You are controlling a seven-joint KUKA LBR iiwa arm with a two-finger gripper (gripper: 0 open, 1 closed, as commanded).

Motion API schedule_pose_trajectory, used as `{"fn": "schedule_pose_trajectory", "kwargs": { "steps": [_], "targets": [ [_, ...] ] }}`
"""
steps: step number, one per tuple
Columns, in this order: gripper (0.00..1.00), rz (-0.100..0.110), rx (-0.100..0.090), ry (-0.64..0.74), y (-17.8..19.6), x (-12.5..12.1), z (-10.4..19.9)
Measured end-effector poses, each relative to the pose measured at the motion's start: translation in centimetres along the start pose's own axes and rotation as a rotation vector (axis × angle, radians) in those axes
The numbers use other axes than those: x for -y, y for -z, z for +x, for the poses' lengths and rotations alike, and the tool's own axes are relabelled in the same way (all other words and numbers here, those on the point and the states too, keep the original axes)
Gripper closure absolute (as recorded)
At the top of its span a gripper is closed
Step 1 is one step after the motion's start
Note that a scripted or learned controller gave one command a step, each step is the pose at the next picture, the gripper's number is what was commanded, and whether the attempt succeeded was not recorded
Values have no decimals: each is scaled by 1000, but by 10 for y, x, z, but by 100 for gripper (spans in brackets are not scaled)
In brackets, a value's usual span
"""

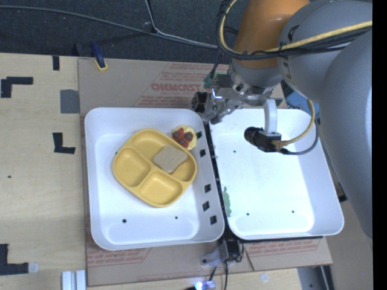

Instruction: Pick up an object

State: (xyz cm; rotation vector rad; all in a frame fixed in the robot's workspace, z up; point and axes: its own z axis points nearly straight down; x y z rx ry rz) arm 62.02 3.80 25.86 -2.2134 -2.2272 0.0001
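Though well in view, cannot tell whether jaws of the gripper [211, 104] are spread or pressed together; hovering over the far end of the divide between left bin [92, 162] and right bin [272, 186]. In left bin, a yellow divided plate [142, 177], carrying a tan square piece [169, 157] in one compartment and a small red and dark object [184, 137] at its far corner, near the gripper.

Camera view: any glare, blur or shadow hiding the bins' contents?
Camera view: even light, white bins bright but not blown out; yellow tray sharp with soft shadow; arm close and slightly soft, shading the right bin's top edge.
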Motion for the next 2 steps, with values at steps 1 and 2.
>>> {"fn": "schedule_pose_trajectory", "kwargs": {
  "steps": [1, 2],
  "targets": [
    [100, 2, 1, 0, -24, -8, 53],
    [0, 1, 2, -4, -22, -9, 50]
  ]
}}
